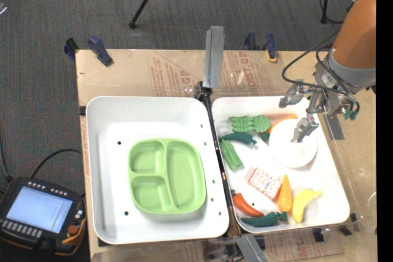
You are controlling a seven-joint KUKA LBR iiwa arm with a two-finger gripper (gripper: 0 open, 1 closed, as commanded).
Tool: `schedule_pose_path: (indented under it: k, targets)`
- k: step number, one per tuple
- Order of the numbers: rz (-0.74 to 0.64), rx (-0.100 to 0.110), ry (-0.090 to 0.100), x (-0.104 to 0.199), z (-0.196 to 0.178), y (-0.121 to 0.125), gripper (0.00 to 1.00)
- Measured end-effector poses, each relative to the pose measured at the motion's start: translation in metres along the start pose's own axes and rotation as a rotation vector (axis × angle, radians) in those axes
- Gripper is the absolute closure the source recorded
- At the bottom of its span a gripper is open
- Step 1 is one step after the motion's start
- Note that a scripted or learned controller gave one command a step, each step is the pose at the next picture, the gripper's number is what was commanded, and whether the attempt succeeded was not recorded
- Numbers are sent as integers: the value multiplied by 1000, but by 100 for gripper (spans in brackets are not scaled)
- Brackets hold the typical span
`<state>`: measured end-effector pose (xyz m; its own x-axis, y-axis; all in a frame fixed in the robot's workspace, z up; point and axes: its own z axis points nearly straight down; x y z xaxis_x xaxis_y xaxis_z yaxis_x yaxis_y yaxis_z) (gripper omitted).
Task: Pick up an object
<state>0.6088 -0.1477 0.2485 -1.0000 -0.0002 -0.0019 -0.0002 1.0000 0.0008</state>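
Note:
My gripper [299,112] hangs over the back right of the right bin [341,193], above the far edge of a white round dish [295,149]. Its two fingers are spread open and nothing sits between them. An orange carrot piece [281,118] lies just beneath it, next to a green knobbly toy [250,124]. Further forward lie a dark green pepper [239,138], a green cucumber [231,154], a red and white box [265,182], an orange pepper [284,193], a yellow banana [304,202] and a red chili [247,205].
The left bin [104,126] holds a light green divided plate [167,176]. A grey upright post [213,61] stands behind the gap between the bins. A teach pendant [40,211] lies at the lower left, off the bench.

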Motion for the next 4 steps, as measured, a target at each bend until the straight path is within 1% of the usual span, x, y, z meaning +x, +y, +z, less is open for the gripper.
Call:
schedule_pose_path:
  k: [1, 2, 3, 4]
  targets:
    - [58, 0, -8, 44, 155, -1, 0]
    - [-23, 8, -37, 121, 149, 52, 0]
    - [-32, 5, -23, 123, 141, 54, 100]
    - [-33, 5, -21, 124, 142, 55, 0]
